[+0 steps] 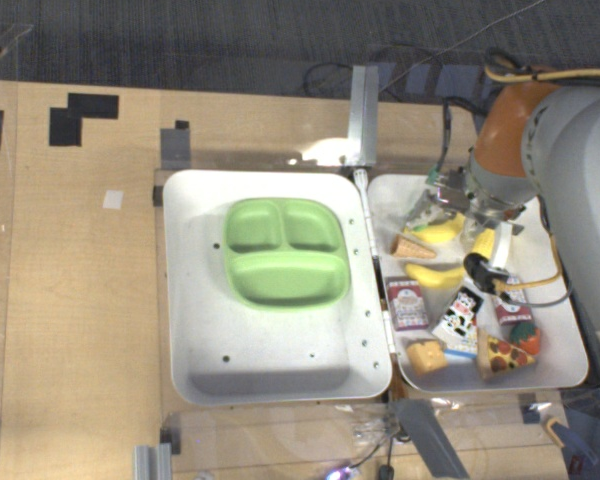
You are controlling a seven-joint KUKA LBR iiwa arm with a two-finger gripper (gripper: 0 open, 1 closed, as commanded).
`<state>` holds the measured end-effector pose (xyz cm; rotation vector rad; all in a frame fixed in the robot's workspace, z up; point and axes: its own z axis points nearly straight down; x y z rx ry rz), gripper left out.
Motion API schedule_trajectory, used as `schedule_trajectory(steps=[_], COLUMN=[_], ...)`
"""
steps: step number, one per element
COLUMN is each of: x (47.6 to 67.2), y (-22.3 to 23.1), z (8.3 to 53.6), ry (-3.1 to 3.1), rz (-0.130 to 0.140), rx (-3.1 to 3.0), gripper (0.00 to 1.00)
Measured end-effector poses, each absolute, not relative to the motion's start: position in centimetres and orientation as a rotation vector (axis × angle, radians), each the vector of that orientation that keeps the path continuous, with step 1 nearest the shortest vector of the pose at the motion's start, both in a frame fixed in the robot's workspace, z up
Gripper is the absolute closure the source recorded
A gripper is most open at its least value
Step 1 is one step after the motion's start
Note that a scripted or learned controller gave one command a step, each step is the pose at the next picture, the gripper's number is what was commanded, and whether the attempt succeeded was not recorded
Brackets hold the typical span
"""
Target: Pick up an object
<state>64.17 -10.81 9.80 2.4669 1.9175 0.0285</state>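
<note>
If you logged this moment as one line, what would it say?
arm: over right bin | gripper: low among toy food, near banana | grasp: unclear | left bin: green tray

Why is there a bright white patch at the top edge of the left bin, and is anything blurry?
In the camera view, that patch is glare from overhead light on the shallow white left bin; the green divided plastic tray looks soft-edged, and the small food items in the white right bin are too blurred to read.
</note>
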Motion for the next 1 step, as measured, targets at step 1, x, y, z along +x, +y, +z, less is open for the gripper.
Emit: schedule_trajectory(steps=[1], x=[64.48], y=[-10.73], z=[11.28], ry=[1.921], rz=[0.037], rx=[2.457], gripper=[1.00])
